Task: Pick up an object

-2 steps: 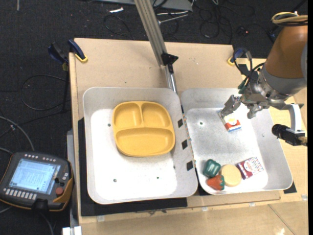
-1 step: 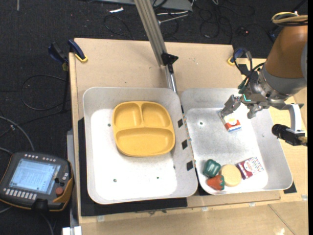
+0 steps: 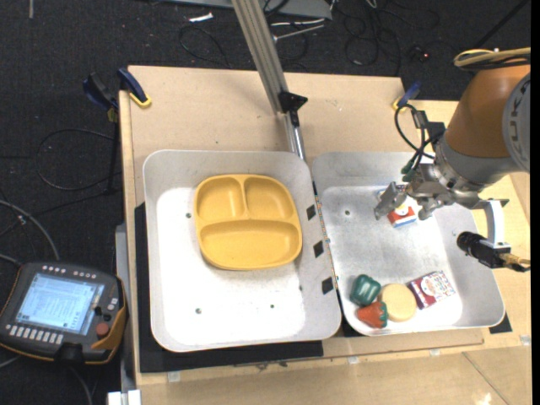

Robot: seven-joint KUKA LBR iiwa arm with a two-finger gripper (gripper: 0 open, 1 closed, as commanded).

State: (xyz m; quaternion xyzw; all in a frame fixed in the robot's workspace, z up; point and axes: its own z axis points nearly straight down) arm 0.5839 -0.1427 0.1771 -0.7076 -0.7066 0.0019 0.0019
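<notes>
Yellow plate left, gripper over small carton right.

Yellow divided plate (image 3: 248, 221) lies in the left bin (image 3: 169, 251). In the right bin (image 3: 354, 226), the gripper (image 3: 404, 205) hangs above a small red, white and blue carton (image 3: 402, 217) near the bin's middle; the carton sits between the spread fingers, jaws apart, contact not clear. Along the front edge lie a green pepper (image 3: 365, 289), a red piece (image 3: 372, 314), a round yellow piece (image 3: 399, 302) and a red-and-white packet (image 3: 433, 288).
</notes>
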